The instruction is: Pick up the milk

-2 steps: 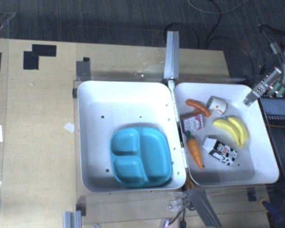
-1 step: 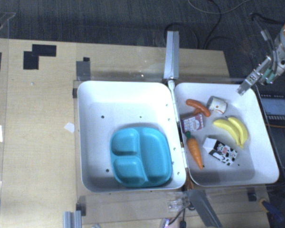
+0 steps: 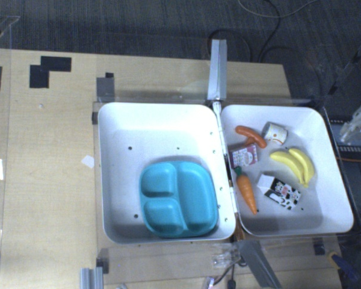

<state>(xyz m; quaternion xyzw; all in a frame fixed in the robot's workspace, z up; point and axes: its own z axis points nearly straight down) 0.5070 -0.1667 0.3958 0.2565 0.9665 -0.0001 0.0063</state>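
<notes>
Claw [image 3: 360, 124] hangs blurred beyond the right bin's [image 3: 343, 191] right edge; I cannot tell how open it is or whether it carries anything. The milk [image 3: 281, 191] lies flat near that bin's front edge, so the claw should descend vertically across its narrow sides, clear of the bananas [image 3: 295, 164].

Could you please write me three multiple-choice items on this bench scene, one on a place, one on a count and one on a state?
1. Where does the milk carton lie?
A. In the right bin, below the bananas
B. On the blue tray
C. On the bench outside the bins

2. How many bananas are in that bin?
A. One
B. Two
C. Four

3. How does the carrot lie?
A. Standing on end
B. Flat on the bin floor
C. On top of the carton

Answers: 1 A, the black-and-white carton lies in the right bin's lower part; 2 B, two yellow bananas lie side by side; 3 B, it lies flat by the bin's left wall.
</notes>
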